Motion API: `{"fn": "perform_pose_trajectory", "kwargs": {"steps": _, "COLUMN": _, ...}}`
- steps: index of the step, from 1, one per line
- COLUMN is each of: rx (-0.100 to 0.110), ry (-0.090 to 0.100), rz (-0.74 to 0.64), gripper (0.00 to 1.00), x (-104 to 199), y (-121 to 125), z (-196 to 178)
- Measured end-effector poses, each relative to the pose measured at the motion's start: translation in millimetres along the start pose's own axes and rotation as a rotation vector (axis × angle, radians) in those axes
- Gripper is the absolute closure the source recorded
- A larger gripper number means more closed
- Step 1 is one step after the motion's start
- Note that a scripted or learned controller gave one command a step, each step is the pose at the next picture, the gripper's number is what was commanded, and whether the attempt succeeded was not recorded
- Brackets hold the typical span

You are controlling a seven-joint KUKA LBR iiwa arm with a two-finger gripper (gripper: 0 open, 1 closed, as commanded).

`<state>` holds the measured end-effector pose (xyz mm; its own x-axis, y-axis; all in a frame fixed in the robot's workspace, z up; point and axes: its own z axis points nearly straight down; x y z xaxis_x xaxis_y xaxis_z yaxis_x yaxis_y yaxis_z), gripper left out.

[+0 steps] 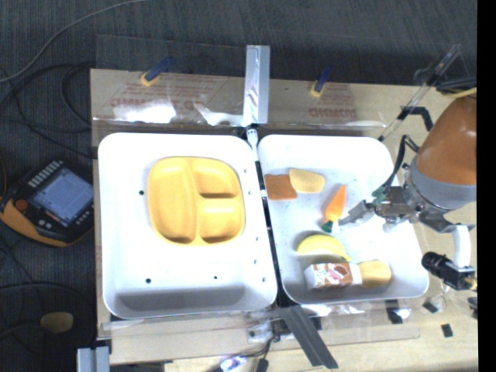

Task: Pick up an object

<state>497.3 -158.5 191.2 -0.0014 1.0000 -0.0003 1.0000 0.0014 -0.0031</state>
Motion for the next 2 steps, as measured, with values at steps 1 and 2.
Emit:
{"fn": "perform_pose_trajectory", "kwargs": {"steps": 1, "rx": -0.009, "ry": -0.003, "rz": -0.188, "gripper": 0.0, "x": 12, "y": 56, "z": 99}}
{"fn": "perform_pose_trajectory", "kwargs": {"steps": 2, "rx": -0.014, "ry": -0.005, "rz": -0.167, "gripper": 0.0, "x": 0, "y": 112, "z": 102}}
